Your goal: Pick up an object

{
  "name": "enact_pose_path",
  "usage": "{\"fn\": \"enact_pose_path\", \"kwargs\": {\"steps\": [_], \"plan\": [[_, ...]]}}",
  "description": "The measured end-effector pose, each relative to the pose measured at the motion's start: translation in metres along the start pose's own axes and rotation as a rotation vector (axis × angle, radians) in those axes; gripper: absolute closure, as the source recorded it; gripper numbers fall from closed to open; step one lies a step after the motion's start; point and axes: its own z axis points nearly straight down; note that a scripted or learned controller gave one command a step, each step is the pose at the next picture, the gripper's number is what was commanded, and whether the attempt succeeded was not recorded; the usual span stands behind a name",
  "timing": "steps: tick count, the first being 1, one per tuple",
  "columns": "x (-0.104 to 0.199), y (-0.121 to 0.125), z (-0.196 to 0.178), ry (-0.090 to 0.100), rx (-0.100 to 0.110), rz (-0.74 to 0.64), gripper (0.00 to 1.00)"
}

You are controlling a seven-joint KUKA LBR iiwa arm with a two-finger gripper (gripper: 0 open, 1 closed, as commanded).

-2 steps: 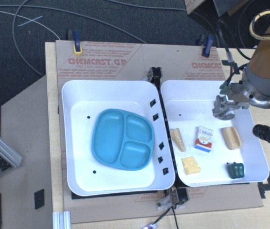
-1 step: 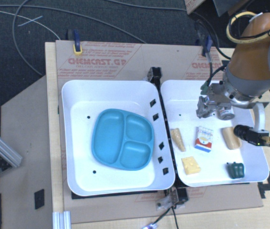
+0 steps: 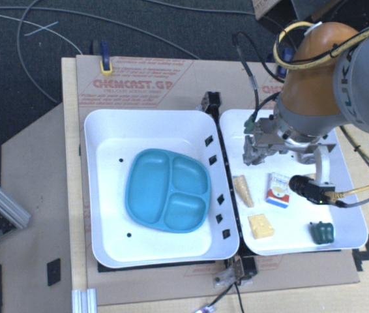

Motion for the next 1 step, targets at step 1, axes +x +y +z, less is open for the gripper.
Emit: {"fn": "enact_pose_path", "kwargs": {"steps": [1], "plan": [[0.0575, 0.0073, -0.0105, -0.001, -0.005, -0.001, 1.00]]}}
